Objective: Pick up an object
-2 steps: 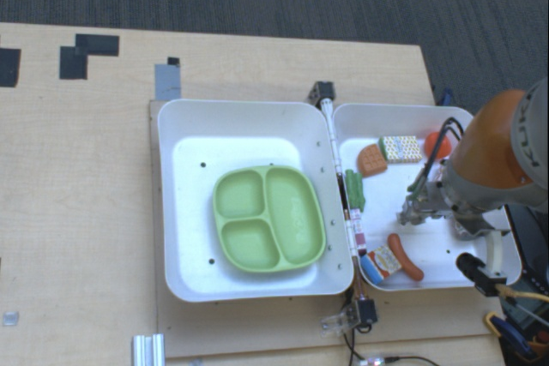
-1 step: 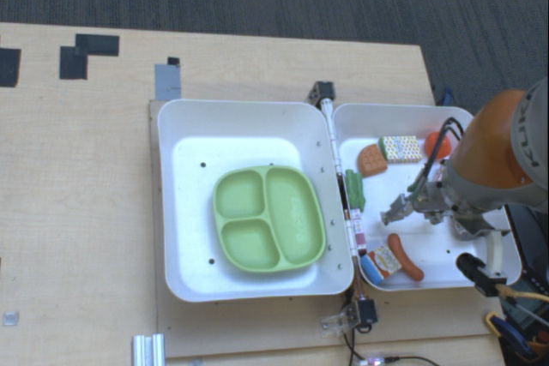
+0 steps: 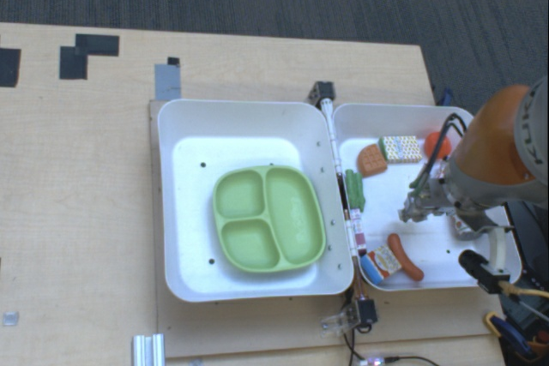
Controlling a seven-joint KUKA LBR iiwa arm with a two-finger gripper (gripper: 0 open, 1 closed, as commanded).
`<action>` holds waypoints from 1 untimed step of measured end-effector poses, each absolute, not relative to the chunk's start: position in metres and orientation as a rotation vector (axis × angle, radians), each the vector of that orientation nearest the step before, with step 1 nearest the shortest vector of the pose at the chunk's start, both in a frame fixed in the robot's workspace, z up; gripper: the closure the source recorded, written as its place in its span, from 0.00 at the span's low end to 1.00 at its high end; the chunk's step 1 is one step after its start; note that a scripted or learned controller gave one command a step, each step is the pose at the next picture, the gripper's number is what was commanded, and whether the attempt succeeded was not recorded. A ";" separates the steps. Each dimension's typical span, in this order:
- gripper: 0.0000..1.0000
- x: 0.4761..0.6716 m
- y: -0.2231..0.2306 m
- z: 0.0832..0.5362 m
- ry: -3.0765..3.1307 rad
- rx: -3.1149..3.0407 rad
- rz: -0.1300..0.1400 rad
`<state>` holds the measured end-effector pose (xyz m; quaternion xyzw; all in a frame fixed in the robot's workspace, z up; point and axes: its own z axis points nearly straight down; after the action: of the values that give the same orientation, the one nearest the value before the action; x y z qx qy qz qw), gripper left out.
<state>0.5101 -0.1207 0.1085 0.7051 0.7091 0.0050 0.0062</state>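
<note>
Lying near the front of the right bin [image 3: 429, 280], the sausage [image 3: 405, 257] looks light, smooth and apt to roll, best pinched across its middle, while beyond it the gripper [image 3: 418, 210] hovers, grip state unclear.

Camera position: fixed above the bench [image 3: 77, 184]
Facing: down at a slant
Coverage: both white bins [image 3: 249, 120], moderately far

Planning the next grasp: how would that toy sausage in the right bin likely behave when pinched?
The sausage looks round and elongated, so it would probably roll if nudged sideways. Its glossy surface suggests slippery plastic. It seems small, likely light and stiff.
</note>
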 end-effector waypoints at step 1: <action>0.00 0.510 -0.121 0.108 2.219 2.206 0.015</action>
<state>0.5100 -0.1207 0.1085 0.7050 0.7091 0.0050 0.0061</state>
